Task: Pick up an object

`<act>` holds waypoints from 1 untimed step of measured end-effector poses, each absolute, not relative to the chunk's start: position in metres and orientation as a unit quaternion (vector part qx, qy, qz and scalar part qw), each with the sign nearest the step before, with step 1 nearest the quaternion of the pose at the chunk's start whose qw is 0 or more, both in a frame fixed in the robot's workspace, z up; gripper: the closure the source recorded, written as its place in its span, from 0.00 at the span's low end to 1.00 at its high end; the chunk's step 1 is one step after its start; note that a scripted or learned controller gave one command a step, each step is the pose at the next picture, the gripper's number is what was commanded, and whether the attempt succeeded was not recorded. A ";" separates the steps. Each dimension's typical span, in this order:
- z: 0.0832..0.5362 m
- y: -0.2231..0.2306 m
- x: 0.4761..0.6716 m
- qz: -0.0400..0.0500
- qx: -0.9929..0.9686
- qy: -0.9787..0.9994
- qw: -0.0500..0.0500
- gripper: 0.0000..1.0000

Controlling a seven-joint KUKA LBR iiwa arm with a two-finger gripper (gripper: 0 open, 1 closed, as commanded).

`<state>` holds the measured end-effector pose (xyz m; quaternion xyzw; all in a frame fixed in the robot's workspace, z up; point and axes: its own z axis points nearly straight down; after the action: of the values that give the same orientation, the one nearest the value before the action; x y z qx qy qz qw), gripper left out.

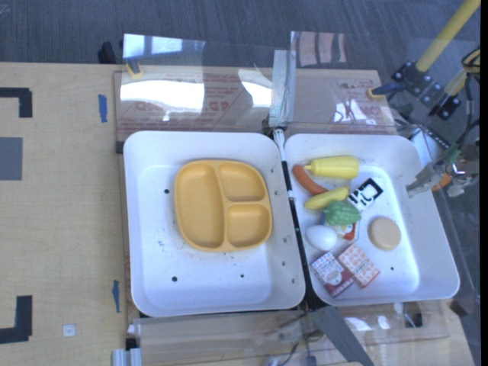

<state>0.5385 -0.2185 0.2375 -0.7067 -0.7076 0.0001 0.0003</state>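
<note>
The right white bin [427, 269] holds several small items. A yellow corn cob [332, 167] lies at the back with a red sausage [308, 179] beside it. Below them are a yellow banana [325, 198], a green broccoli piece [341, 215] and a white egg [321, 237]. A black-and-white tagged block [366, 193] sits right of the banana, and a tan round bun [384, 232] lies further right. Two red-and-white cartons [345, 268] rest near the front.
The left white bin [145, 280] carries a yellow divided plate [223, 204]. Clear plastic panels [198, 90] stand behind both bins. A yellow pole with a black clamp [427, 75] and some metal hardware [438, 175] are past the right bin's far right rim.
</note>
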 end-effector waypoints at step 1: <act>0.100 -0.203 0.521 0.001 -0.764 -0.646 0.009 0.00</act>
<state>0.5209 -0.2033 0.1003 -0.7635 -0.6457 0.0007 0.0087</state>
